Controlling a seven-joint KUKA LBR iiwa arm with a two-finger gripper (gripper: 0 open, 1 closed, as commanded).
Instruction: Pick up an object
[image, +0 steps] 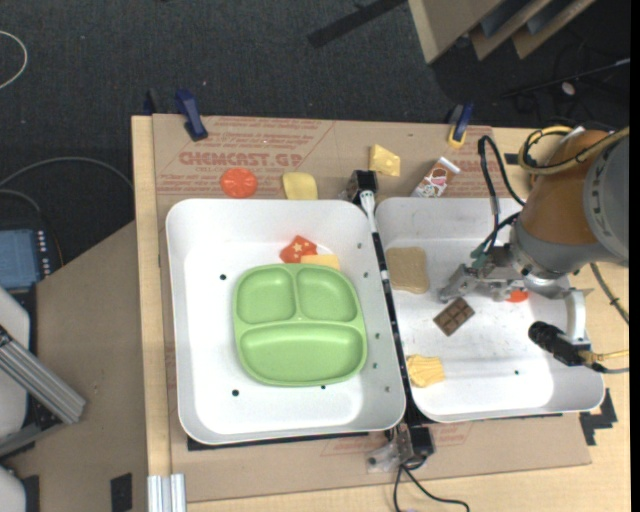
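Lying in the right bin (470, 400): tan slab (407, 269) by its left wall, brown chocolate bar (453, 317) at mid-floor, yellow piece (425, 371) near the front left corner. Sitting in the left bin (200, 330): green tray (298, 324), with red piece (298, 249) and pale yellow piece (321, 262) touching its far rim. Resting along the table's far edge: orange disc (238, 182), yellow block (299, 186), cheese wedge (385, 159), small packet (433, 181). Hovering just above the bar: tool (468, 283), state impossible to tell. Reaching in from the right edge, bending down over the right bin: arm (570, 215).
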